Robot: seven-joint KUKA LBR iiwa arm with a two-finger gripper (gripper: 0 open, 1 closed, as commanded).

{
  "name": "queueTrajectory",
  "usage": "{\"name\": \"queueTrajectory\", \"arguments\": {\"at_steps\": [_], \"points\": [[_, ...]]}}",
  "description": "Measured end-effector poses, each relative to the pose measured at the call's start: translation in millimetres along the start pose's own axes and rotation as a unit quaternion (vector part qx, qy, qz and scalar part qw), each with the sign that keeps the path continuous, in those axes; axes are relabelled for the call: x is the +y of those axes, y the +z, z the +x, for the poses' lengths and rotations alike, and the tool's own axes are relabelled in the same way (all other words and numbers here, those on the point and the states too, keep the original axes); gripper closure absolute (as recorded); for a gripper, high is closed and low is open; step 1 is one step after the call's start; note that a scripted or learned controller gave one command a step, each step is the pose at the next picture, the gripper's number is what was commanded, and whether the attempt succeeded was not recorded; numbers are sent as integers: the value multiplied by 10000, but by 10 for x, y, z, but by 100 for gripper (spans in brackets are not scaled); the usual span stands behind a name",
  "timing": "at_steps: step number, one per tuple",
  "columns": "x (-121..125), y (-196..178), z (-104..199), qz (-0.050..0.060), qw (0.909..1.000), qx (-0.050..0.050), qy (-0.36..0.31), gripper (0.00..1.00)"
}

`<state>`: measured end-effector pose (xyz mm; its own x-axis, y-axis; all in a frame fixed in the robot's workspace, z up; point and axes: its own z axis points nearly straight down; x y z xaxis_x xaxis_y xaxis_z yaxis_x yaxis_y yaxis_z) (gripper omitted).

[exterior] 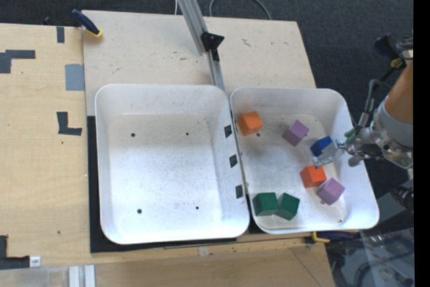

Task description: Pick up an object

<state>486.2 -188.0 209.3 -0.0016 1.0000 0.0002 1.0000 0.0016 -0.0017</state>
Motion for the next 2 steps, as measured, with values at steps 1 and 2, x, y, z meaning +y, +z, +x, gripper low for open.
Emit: {"name": "queueTrajectory", "arguments": {"at_steps": [1,2], "points": [[0,0,-1,0,10000,-1,-2,0],[-23,911,-3,-44,10000,-41,12,0]]}}
